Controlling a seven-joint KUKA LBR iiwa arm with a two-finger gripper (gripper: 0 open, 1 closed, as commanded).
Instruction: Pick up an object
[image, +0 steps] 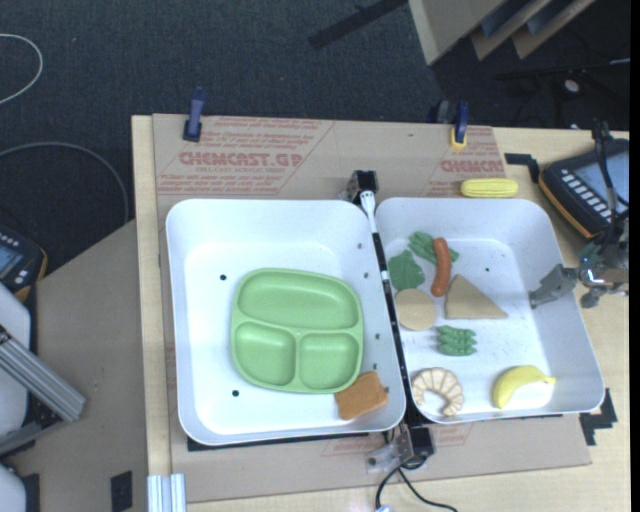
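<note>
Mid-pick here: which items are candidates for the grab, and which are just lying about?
Candidates, right bin: banana, croissant, hot dog, wedge, green pods.
Lying about: green tray, corn cob on the bench, blue clamps.

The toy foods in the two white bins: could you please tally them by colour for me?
Green: 3 (leafy piece, vegetable, pea pods)
Tan or beige: 3 (wedge, round piece, shrimp)
Yellow: 1 (banana)
Orange-red: 1 (sausage)
Orange-brown: 1 (bread piece)
Total: 9

Toy foods (445, 320) scattered flat in rt bin (560, 300).
</note>
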